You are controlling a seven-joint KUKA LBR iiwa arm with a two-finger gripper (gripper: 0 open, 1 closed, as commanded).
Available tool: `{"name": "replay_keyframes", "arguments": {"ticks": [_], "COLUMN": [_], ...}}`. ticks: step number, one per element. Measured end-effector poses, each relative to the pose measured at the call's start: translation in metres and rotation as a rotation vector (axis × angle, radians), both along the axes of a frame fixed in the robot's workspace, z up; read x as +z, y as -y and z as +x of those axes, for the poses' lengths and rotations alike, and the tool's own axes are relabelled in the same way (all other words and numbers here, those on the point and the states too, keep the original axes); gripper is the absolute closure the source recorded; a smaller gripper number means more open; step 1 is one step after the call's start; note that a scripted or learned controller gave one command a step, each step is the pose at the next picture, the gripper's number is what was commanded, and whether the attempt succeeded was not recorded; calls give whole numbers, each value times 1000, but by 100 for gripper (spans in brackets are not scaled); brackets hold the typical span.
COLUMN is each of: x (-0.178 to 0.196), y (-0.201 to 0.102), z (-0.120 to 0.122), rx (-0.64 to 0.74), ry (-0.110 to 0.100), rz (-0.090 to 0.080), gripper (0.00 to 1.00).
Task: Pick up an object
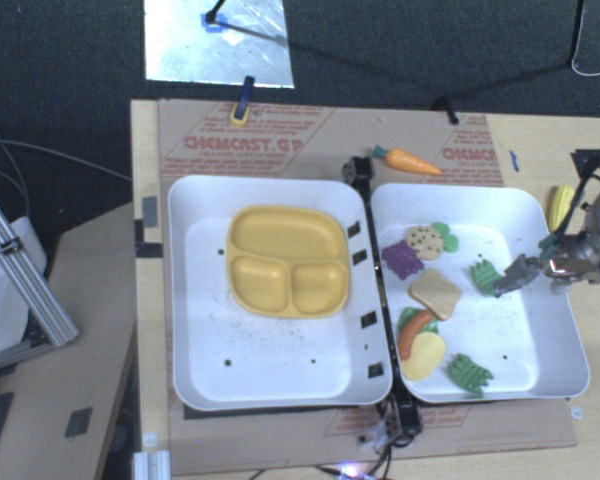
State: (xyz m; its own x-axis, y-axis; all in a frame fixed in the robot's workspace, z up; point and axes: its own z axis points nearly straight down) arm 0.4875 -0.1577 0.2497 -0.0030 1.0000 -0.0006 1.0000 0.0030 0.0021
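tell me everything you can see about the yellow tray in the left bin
The yellow tray is a rounded-corner plate that looks like moulded plastic, split into three compartments: one wide one at the far side and two smaller ones nearer the camera. It lies flat and right side up in the middle of the left bin, with nothing in it.

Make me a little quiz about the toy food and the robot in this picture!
1. True or false: the yellow tray sits in the left bin.
2. Which toy lies outside both bins, on the cardboard above them? A) carrot B) cookie C) bread slice
3. Fill in: the gripper reaches over the right bin, closest to a small ____ toy.

Key
1. True.
2. A: the carrot lies above the bins; the cookie and bread slice are in the right bin.
3. Green: the green toy lies just left of the gripper.
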Motion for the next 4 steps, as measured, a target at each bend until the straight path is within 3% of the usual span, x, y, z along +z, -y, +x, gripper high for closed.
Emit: {"name": "replay_keyframes", "arguments": {"ticks": [1, 2, 3, 4], "x": [-150, -165, -154, -155], "y": [-68, -64, -64, -64], "z": [5, 67, 64, 64], "rx": [0, 3, 0, 0], "ry": [16, 5, 2, 1], "rz": [-1, -1, 1, 1], "gripper": [0, 0, 100, 0]}}
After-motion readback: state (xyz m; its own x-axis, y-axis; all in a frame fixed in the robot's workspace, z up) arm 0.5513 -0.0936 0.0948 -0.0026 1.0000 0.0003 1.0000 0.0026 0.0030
